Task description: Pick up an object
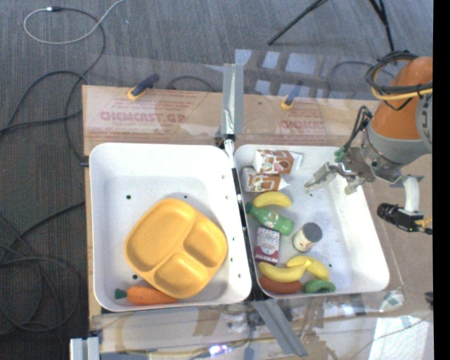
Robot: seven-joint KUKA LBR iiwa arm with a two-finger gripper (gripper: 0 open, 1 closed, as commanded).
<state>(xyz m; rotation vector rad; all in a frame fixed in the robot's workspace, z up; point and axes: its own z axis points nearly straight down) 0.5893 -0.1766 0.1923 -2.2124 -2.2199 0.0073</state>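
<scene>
A brown board [162, 119] with red lettering lies under two white bins, on a floor of grey carpet [140, 42] crossed by black cables [63, 21]; two yellow-handled clamps [143, 86] grip the board's far edge, and a metal strip [229, 98] runs down between the bins. The left bin [112, 176] holds a yellow divided tray [177, 246], tilted and near the middle, with a carrot [144, 295] touching its near-left edge in the bin's corner; the far and left parts of that bin's floor are bare. The right bin [365, 246] is crowded along its left wall: two snack packs [271, 163] at the far end, a banana [272, 200] just below them, a green bottle [274, 223], a red-and-white packet [267, 245], and at the near edge two more bananas [299, 267], a red sausage [280, 285] and a green piece [320, 286] bunched together. A small can [306, 237] stands near the middle, apart from the rest. The right half of this bin's floor is open. The arm [401, 119] comes over the bin's far-right rim, and the gripper [330, 174] hangs over the far part of the right bin, to the right of the snack packs, with nothing seen between its fingers; whether they are spread or closed I cannot tell.
</scene>
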